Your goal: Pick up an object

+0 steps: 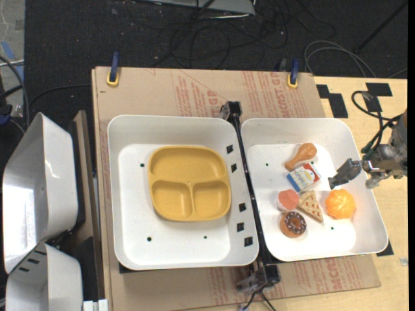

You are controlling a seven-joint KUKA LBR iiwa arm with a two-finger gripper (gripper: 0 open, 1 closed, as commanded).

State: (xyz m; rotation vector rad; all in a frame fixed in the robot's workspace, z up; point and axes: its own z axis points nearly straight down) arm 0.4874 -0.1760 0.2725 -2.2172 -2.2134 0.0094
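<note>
Orange fruit (pixel 340 204) sits in the right bin (pixel 272 138), just right of the pie slice (pixel 311 207). Gripper (pixel 345 172) hangs just above the fruit, apart from it, presumably lining up; its grip I cannot tell.

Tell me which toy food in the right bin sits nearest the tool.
The orange, the round fruit at the right end of the cluster, just below the tool. The drumstick, donut and pizza slice lie farther left.
</note>
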